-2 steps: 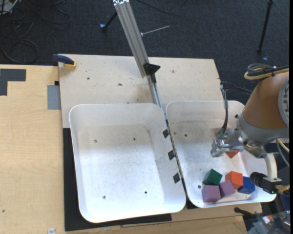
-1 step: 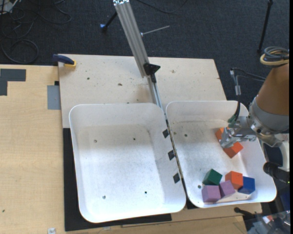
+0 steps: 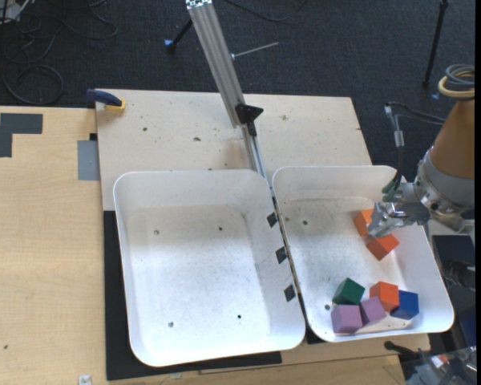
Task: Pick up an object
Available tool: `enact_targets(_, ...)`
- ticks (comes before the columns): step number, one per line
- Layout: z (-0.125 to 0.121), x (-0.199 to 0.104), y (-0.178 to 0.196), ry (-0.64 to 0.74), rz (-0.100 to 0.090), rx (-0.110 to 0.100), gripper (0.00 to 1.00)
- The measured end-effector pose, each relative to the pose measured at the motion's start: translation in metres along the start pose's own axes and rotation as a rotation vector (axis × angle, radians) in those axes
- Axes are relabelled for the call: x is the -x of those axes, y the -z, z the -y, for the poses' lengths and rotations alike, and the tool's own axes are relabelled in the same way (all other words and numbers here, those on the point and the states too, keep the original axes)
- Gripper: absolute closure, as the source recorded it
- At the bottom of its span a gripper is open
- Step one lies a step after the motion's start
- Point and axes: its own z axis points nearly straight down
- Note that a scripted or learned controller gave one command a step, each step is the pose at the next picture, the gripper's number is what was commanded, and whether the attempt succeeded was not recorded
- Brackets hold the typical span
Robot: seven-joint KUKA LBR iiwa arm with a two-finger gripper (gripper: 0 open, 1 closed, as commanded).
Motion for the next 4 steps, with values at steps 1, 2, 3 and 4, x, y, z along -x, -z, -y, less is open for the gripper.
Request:
enact_targets(1,-0.019,-0.05,-0.017,0.003,-0.003,-0.005,1.0)
enact_targets(2,-0.039,-0.097,-0.01,0.003,-0.002,-0.002,1.0)
enact_targets(3,-0.055,-0.136,-0.023,0.001,-0.001,-0.003,1.0)
enact_targets(4,-0.07,-0.179,-0.018,0.001,0.0,-0.002,1.0)
